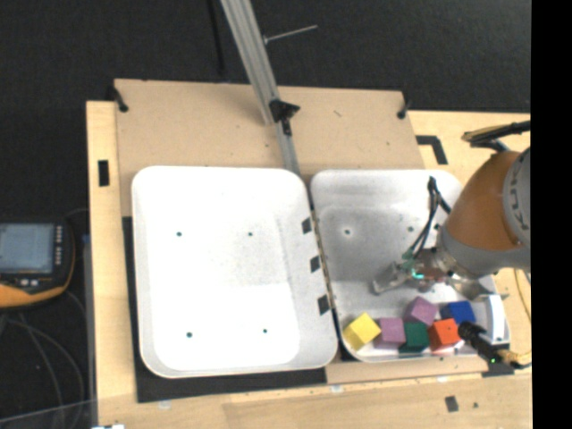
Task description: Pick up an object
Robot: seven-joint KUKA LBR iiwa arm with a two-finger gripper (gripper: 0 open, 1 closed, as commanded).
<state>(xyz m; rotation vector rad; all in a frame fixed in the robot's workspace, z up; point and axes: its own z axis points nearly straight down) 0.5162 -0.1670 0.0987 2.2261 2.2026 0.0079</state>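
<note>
Six small blocks point(411, 327), yellow to blue, crowd the right bin's point(357, 213) near edge.

Bench point(103, 239) bearing two white bins point(223, 266)

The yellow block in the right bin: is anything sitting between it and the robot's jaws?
Nothing visible does. The gripper hangs over bare bin floor above the yellow block, with open floor between them. The purple block lies beside the yellow one, off to the right.

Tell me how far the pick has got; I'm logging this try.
Done: the gripper is down inside the right bin. In hand: nothing visibly held. Left: the yellow block and the other blocks lie along the bin's near edge, none lifted.
</note>
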